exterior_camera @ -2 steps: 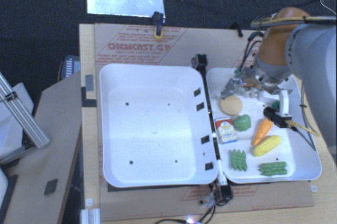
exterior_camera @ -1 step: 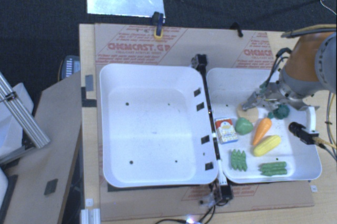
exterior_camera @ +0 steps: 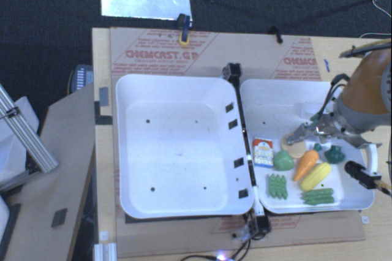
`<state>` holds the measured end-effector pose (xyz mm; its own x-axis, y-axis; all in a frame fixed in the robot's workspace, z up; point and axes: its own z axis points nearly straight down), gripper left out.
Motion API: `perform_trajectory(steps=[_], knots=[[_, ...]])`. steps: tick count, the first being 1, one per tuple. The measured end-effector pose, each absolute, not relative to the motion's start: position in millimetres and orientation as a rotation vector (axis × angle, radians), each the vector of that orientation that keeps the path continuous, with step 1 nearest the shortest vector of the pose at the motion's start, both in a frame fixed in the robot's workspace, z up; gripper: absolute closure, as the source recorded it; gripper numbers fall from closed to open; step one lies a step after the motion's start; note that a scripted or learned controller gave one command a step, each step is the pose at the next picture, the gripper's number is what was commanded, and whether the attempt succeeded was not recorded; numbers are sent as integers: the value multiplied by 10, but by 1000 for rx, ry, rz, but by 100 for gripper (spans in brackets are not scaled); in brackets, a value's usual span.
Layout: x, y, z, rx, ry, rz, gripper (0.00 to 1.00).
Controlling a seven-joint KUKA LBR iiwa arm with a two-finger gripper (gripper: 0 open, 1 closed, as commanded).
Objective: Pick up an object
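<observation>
Arm (exterior_camera: 370,91) cut off at rt edge

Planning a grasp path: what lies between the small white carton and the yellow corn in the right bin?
In the camera view, the green round piece and the orange carrot lie between the carton and the corn.

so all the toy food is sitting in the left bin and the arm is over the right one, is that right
Not quite. The camera view shows the toy food, such as the carrot and corn, lying in the right bin, not the left bin. The arm is indeed over the right one.
</observation>
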<state>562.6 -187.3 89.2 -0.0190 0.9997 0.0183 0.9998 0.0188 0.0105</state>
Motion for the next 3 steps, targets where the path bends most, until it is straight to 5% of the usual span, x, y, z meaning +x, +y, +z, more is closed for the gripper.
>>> perform_trajectory(steps=[1,2,3], knots=[[5546,-1136,883,-2226,-2240,-6,0],[5542,-1158,978,-2228,-2232,-8,100],[5172,-925,835,-2219,-2220,1,100]])
